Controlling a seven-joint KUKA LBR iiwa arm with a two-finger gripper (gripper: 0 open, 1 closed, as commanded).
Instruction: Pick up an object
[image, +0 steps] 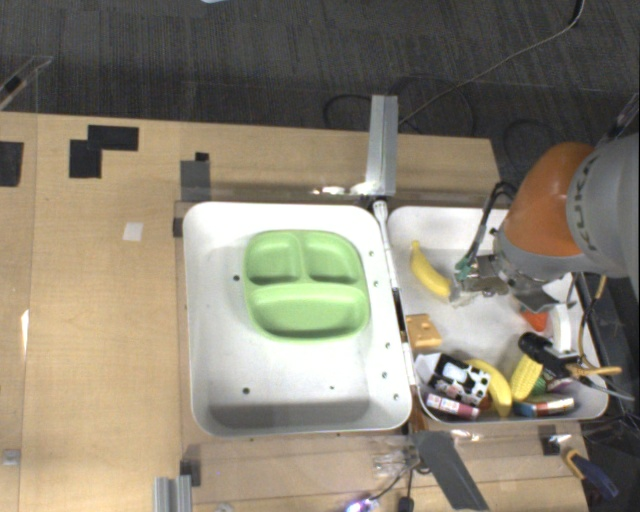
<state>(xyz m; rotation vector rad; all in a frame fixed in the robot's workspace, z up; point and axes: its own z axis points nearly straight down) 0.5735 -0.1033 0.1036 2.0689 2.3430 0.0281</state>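
Overhead, I read the claw (468, 283) low in the right bin (470, 222), just beside the banana (430, 272), presumably its target; whether it is parted or closed I cannot tell

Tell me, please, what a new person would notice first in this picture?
First, the green divided tray lying alone in the left bin. Next, the grey arm with its orange band reaching over the right bin, beside a yellow banana. Small mixed objects crowd that bin's near edge.
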